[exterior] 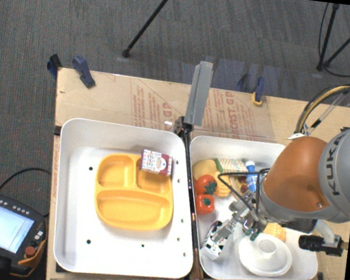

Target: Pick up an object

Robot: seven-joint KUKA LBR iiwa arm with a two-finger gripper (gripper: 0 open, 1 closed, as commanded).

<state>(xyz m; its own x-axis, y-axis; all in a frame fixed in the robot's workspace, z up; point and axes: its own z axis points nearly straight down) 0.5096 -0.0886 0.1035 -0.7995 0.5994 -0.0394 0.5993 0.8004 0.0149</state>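
Note:
My gripper hangs low over the front left corner of the right bin, with the orange-banded wrist above and to its right. Two red tomato-like toys lie just behind the gripper, next to a yellowish fruit. A white cup on a saucer stands right of the gripper, touching a yellow corn piece. A blue-capped item is partly hidden by the arm. I see nothing clearly held.
The left bin holds a yellow divided plate with a small pink and maroon carton on its far right corner. A grey post rises behind the bins. A teach pendant lies off the bench at lower left.

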